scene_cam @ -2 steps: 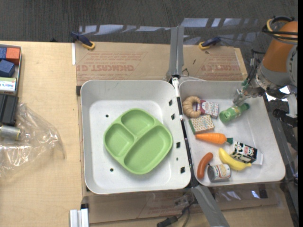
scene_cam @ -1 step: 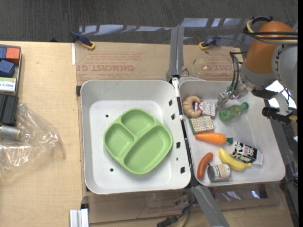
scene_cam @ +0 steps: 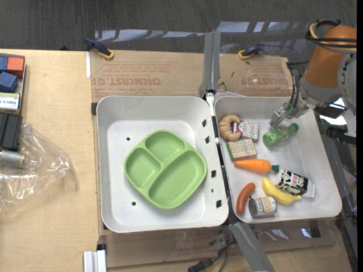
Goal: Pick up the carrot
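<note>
The carrot (scene_cam: 253,165) lies mid right bin (scene_cam: 326,169) between a cracker box (scene_cam: 242,149) and a banana (scene_cam: 279,192), while the gripper (scene_cam: 282,117) hovers above a green bottle (scene_cam: 279,135), its opening impossible to tell.

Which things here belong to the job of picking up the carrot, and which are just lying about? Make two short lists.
Belongs to the job:
carrot
tool

Just lying about:
green bottle
donut
banana
sausage
tin can
milk carton
green divided plate
</note>
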`<state>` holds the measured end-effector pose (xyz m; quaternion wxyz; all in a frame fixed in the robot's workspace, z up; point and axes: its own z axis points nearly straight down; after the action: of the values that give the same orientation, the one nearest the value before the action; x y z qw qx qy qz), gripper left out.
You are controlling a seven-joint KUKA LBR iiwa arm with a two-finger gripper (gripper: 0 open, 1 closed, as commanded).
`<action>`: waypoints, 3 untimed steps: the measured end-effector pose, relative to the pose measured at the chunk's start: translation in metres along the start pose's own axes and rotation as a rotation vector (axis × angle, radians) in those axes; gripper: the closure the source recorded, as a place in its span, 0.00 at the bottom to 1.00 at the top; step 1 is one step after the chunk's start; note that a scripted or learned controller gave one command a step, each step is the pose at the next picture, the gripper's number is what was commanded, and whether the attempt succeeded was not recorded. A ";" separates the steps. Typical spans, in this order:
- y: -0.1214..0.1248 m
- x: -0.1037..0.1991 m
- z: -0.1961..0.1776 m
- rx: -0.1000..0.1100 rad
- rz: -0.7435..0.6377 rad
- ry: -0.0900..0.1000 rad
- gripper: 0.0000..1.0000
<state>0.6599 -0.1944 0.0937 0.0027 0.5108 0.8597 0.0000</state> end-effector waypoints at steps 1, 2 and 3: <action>0.010 0.020 0.001 0.002 -0.123 0.003 1.00; -0.011 -0.021 0.000 -0.001 -0.168 -0.001 1.00; -0.017 -0.022 0.000 0.000 -0.348 0.002 1.00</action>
<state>0.6554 -0.2217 0.0937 0.0021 0.3543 0.9351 0.0001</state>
